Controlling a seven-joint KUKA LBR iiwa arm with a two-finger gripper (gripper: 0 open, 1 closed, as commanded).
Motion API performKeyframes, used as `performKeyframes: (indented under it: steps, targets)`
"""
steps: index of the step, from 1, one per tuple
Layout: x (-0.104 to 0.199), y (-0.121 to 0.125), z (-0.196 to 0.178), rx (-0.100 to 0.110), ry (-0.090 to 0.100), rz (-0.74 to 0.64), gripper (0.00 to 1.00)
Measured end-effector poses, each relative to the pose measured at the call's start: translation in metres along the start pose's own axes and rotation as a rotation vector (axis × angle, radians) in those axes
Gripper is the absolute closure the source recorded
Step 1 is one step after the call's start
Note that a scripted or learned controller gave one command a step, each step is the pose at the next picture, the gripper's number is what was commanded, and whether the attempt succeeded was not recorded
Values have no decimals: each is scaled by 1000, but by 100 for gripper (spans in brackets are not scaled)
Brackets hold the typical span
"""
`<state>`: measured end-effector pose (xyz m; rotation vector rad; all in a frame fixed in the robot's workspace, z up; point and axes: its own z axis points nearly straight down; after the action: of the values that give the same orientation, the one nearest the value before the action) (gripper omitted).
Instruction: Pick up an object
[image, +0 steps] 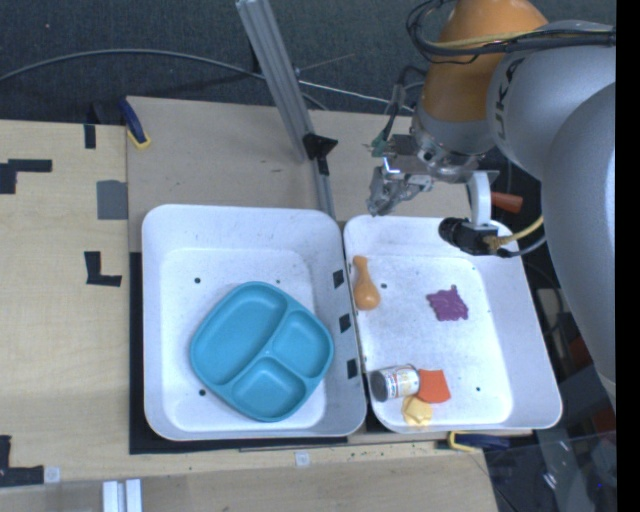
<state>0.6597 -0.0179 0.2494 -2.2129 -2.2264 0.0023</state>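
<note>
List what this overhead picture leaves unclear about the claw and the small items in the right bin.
- claw: small and blurred in the camera view; open or shut can't be told.
- small can: label too small to read.
- yellow piece: partly covered by the orange piece; shape unclear.
- purple item: blurred; identity unclear.

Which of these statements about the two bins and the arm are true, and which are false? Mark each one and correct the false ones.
1. The blue divided plate lies in the left bin. True.
2. The purple piece lies in the left bin. False: it is in the right bin.
3. The tool hangs over the right bin's far left corner. True.
4. The small metal can stands beside the plate. False: it lies in the right bin, next to an orange piece.
</note>
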Motion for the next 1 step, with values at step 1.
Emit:
performKeyframes:
  steps: [1]
  targets:
    - [52,4,-4,-2,0,0,100]
